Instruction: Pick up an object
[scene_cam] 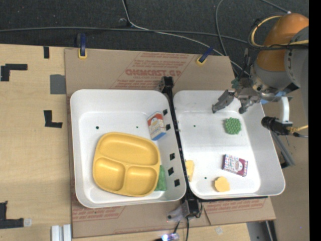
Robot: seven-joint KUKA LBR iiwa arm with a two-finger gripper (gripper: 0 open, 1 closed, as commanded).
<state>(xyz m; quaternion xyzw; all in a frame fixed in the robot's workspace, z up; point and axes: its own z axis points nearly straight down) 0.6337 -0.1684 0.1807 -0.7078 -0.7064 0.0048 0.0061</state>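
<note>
Arm enters from the right, orange band (pixel 282 39) high at the upper right corner. Hand (pixel 231 106) sits over the far part of the right bin (pixel 200 109), its two fingers spread apart — nothing between them. One fingertip (pixel 216 108) points left and down, the other (pixel 244 108) angles toward the bin's far right.

Right bin contents: a green bumpy ball (pixel 232 125) just below the hand and clear of it; a small purple packet (pixel 234 164) lower down; a yellow-orange chunk (pixel 221 184) near the front wall; a yellow piece (pixel 189 168) against the left wall.

Left bin (pixel 80 134): a yellow divided tray (pixel 126 163) fills the front half, a green item (pixel 161 179) tucked at its right edge, a small red-white-blue carton (pixel 157 125) near the dividing wall.

Both bins rest on a cardboard sheet (pixel 145 69) on the counter (pixel 25 134).
</note>
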